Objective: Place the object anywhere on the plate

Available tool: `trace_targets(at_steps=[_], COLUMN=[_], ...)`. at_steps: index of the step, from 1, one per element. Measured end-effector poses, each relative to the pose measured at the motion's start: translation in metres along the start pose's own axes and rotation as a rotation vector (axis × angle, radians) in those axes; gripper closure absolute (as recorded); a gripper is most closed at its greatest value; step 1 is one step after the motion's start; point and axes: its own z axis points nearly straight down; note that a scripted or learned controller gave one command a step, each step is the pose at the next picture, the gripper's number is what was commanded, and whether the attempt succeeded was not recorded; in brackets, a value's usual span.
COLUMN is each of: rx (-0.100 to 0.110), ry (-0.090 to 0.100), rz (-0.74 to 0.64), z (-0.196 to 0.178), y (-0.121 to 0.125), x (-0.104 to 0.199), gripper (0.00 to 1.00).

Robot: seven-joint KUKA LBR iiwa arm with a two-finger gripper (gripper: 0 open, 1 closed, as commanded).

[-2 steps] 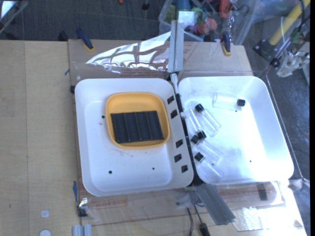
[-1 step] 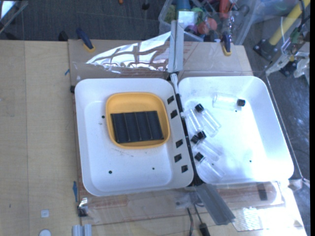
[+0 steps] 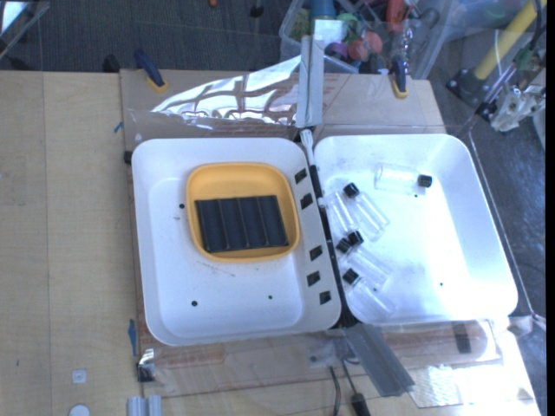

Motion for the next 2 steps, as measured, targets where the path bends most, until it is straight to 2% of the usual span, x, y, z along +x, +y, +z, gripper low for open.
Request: trace_targets(at_steps=[1, 2], rx=[0.0, -0.004], ry=[0.0, -0.002], rz=[0.0, 0.0], z=[0.0, -0.011], y=[0.0, 0.001], x=[0.0, 0.0], gripper=[0.0, 1.0])
